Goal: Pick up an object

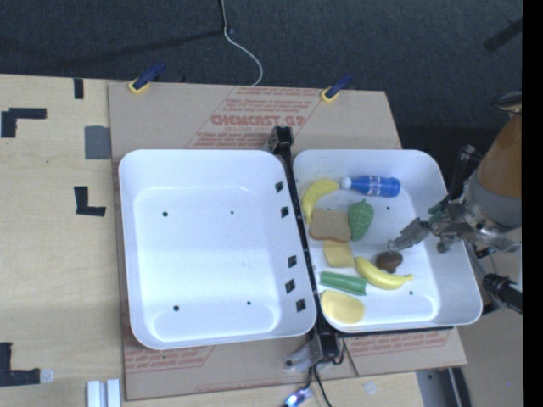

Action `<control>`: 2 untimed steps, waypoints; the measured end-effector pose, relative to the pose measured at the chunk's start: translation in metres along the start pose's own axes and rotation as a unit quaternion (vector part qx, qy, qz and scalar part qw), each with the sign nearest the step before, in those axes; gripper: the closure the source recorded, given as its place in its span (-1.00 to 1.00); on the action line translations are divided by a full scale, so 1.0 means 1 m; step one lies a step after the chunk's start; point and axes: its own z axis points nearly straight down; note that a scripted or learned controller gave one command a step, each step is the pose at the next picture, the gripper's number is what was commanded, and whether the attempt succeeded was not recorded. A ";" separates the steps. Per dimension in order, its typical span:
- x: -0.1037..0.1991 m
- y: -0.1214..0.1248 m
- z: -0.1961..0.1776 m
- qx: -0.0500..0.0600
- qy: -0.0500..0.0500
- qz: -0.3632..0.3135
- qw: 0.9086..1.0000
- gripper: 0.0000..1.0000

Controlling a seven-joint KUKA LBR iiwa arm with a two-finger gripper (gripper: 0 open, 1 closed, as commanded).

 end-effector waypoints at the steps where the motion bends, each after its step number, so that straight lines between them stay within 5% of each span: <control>1: 0.039 0.068 0.101 -0.001 0.000 -0.003 1.000 -1.00; 2: 0.075 0.136 0.106 -0.003 0.000 -0.003 1.000 -1.00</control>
